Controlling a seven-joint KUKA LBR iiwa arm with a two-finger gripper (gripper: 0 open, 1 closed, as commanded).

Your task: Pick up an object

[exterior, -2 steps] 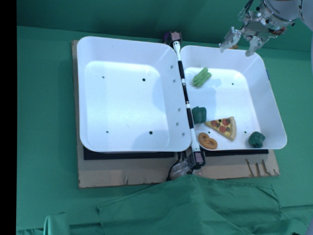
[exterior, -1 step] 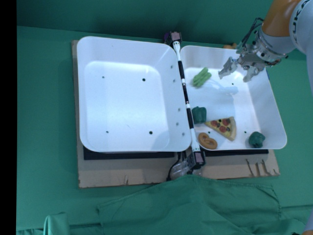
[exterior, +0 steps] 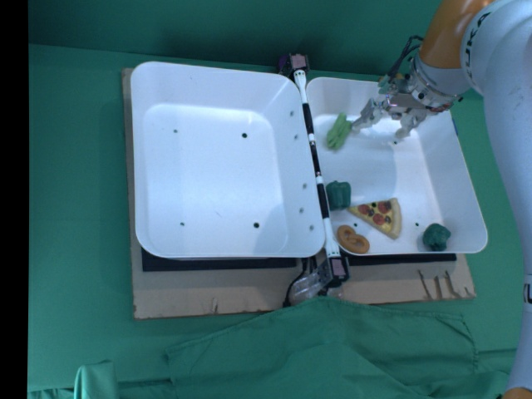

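Green bench [exterior: 75,181], unlabelled pizza slice [exterior: 379,216].

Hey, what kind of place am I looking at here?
Probably a robot grasping test bench: a grey arm reaches over two white bins, toy food such as a pizza slice lies inside, and green cloth covers the bench.

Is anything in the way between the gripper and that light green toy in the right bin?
Nothing visible. The gripper hangs right beside the light green toy, one finger reaching toward it. The dark green pepper and pizza slice lie farther toward the bin's near edge.
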